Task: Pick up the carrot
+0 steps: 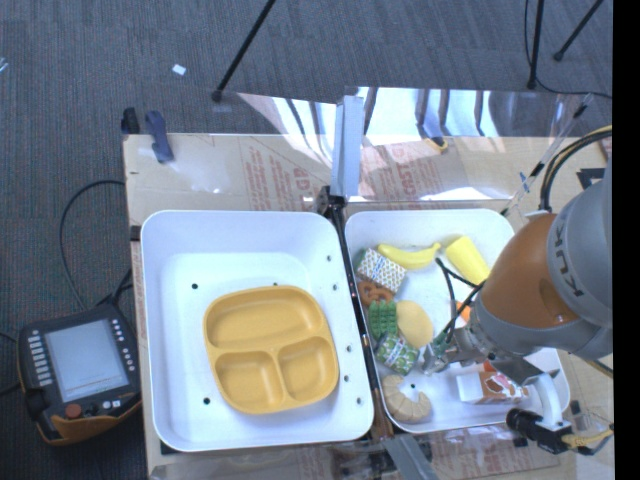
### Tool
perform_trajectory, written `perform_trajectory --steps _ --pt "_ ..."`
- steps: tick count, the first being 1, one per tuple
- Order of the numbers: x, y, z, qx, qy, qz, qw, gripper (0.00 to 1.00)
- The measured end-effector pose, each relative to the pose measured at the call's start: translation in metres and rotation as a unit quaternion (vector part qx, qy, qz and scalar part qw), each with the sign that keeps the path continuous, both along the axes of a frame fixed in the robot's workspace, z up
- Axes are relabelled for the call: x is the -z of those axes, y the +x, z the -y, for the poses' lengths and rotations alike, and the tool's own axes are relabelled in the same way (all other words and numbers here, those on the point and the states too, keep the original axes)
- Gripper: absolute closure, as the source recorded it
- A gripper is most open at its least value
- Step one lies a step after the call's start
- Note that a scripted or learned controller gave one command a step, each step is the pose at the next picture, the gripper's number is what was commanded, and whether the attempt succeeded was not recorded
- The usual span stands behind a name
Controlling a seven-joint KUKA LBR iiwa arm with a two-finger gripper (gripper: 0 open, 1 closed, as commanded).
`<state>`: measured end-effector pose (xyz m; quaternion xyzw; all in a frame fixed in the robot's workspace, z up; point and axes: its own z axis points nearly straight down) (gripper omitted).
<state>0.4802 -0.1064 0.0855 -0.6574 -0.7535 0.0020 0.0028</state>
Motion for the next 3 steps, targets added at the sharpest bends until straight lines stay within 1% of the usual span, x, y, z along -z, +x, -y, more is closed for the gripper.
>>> perform_trajectory --steps 1,2,3 --pt "-0.001 -0.004 0.003 -0.104 0.0007 0.001 0.9946 1.0" --pt "-0.001 -0.004 0.002 -0.104 0.0009 0.001 0.9946 0.0" --pt "-0.001 0.059 0.058 -0.038 -0.0005 0.002 0.9993 0.0"
